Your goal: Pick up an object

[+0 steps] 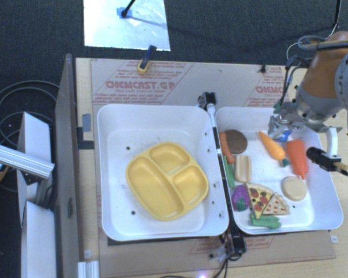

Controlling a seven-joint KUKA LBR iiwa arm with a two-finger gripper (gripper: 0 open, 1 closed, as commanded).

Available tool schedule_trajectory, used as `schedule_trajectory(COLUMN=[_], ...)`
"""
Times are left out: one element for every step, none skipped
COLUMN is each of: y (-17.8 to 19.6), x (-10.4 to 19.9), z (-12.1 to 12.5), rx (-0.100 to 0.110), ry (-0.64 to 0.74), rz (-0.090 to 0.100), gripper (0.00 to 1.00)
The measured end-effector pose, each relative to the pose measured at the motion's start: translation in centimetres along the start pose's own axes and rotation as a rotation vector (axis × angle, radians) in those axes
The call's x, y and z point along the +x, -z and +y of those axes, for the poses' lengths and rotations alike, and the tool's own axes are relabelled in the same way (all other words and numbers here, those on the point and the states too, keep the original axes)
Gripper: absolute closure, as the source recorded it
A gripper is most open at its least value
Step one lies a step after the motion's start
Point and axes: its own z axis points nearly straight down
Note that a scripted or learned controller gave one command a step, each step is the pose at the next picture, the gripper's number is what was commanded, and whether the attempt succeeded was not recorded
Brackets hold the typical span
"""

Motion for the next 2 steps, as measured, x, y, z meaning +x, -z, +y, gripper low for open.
schedule_trajectory(y=[0.2,-5.9], x=[0.6,-3.4], z=[0.2,0.5], rx=[-0.002,-0.011], ry=[0.009,0.010], rz=[0.000,0.011], gripper=[0.00,0.00])
